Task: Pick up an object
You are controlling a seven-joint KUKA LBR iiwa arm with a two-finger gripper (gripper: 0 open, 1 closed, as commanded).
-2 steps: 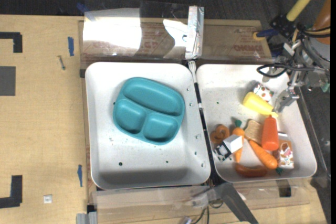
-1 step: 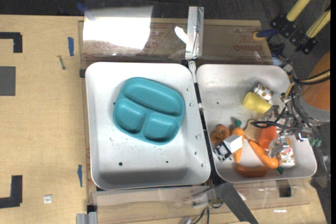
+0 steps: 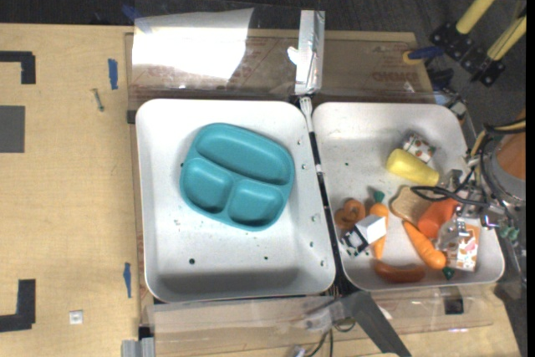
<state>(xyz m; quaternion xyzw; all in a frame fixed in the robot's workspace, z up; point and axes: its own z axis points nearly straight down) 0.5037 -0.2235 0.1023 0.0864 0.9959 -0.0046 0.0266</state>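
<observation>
Two white bins sit on the surface; the graspable items crowd the right bin, beside the left bin that carries a teal tray. Best approach, as I judge it: descend over an isolated piece, such as the yellow object at the pile's far edge. The pincer hangs low over the orange carrot; its opening cannot be made out

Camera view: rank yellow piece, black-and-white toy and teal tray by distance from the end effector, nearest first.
From the end effector, at the right bin's right side:
1. Yellow piece, right bin, upper part.
2. Black-and-white toy, right bin, lower left.
3. Teal tray, left bin, middle.
</observation>
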